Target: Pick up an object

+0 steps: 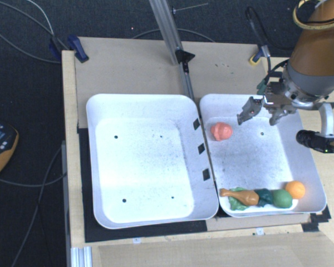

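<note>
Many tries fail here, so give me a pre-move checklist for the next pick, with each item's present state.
1. Gripper carries nothing: ok, no object between its fingers.
2. Fingers spread for a grasp: ok, they stand apart.
3. Nearest target free of neighbours: ok, pink ball lies alone in the right bin.
4. Gripper over target: not ok, it hangs to the ball's upper right in the camera view.
5. Other objects well placed: not ok, orange ball and green pieces crowd the near wall.
6. Height above the bin floor: cannot tell.

Two white bins side by side on a bench, left bin bare, right bin with pink ball near its far end, open-fingered gripper above it, orange ball, green toy and drumstick toy along near wall.
</note>
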`<state>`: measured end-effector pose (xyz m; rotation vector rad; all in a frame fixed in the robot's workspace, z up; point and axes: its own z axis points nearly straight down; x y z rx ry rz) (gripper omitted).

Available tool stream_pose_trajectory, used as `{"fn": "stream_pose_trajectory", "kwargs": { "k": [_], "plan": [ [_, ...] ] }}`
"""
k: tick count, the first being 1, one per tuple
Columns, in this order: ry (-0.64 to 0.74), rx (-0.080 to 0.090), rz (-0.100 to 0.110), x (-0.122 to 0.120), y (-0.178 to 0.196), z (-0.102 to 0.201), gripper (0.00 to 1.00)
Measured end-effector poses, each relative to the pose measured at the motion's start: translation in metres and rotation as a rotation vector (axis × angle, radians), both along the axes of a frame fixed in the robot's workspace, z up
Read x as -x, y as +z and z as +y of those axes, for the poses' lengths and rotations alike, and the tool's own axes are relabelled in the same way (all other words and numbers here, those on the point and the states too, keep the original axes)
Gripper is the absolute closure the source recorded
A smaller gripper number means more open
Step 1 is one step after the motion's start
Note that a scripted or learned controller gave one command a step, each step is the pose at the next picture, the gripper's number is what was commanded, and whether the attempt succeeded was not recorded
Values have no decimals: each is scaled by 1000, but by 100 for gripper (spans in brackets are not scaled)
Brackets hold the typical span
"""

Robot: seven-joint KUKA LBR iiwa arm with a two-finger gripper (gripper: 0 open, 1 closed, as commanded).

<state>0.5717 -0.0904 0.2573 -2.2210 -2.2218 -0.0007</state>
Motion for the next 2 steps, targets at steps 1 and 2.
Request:
{"fn": "stream_pose_trajectory", "kwargs": {
  "k": [1,2],
  "plan": [
    [0,0,-2,0,11,0,100],
    [0,0,7,74,-72,20,100]
  ]
}}
